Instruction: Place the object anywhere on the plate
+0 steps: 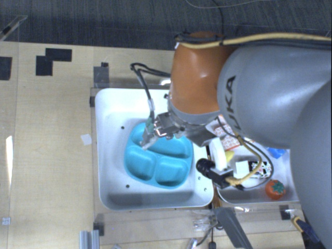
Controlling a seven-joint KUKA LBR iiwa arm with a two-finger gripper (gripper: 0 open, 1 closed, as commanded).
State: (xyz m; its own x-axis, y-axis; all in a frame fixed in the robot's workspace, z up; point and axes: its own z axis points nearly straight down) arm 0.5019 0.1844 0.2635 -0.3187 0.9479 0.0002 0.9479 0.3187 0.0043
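A blue plate (155, 165) with three compartments lies in the left white bin (111, 139), toward its right side. My gripper (150, 134) hangs over the plate's upper left edge, reaching down from the orange-banded wrist. The arm hides the gripper's upper part and the plate's far rim. I cannot make out anything between the fingers. In the right bin (249, 195) a small red and orange object (275, 189) sits at the front right.
The big grey arm covers most of the right bin. A blue thing (277, 152) peeks out beside the arm in that bin. The bench around the bins is bare wood with black marks at the far left.
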